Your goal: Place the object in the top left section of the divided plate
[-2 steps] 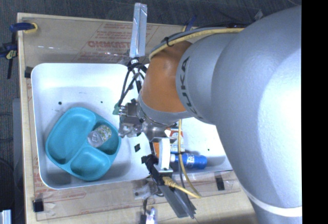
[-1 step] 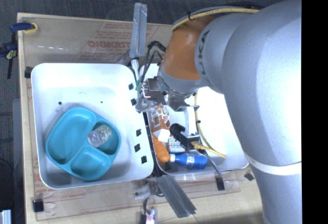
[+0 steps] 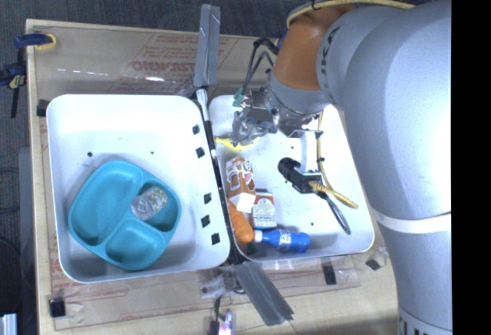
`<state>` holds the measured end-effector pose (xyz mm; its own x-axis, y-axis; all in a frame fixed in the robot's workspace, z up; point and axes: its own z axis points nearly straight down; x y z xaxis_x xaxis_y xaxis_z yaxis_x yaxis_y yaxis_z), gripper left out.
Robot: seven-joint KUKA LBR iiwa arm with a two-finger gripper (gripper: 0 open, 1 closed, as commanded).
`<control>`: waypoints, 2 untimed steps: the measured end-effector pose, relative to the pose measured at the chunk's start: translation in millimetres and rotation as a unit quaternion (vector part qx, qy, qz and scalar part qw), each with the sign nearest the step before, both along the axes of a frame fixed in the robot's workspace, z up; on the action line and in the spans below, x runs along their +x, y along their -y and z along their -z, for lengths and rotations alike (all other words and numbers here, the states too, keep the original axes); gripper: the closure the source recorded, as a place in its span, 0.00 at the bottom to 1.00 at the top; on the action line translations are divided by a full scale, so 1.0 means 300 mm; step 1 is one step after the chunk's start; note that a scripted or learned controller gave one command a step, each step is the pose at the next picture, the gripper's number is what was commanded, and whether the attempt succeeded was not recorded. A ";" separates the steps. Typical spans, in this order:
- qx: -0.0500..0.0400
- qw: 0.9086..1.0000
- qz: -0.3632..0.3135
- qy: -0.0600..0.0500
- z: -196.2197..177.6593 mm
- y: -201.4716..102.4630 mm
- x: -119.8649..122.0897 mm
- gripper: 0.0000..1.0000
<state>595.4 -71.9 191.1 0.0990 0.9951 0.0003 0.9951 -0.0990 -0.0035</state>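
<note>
The gripper is hanging low over the upper left corner of the right bin, close to the wall between the two bins. I cannot tell from here how far it is open, or whether it has anything in its grasp. Just under it, toward the dividing wall, a small yellow piece is lying on the white floor. I am taking that as the likeliest thing to be carried, though I cannot be sure.

Below it in the frame, a snack packet, a small carton, an orange carrot-like thing and a blue bottle are crowding the bin's left side.

The blue plate is sitting tilted in the lower part of the left bin, well apart from the gripper. A clear round thing is lying in its upper right compartment, and the big compartment on the plate's upper left looks bare.

To my eye the pick is the step in hand. Doing it well means coming straight down on the yellow piece and staying clear of both the dividing wall and the packet. It then means lifting high enough to cross the wall before swinging left. The release should come over the middle of the big compartment, not over the ridge beside the clear thing.
</note>
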 end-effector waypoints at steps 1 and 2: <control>0.000 1.000 -0.012 0.000 0.039 0.075 0.158 1.00; 0.000 1.000 0.008 0.001 0.079 0.144 0.206 1.00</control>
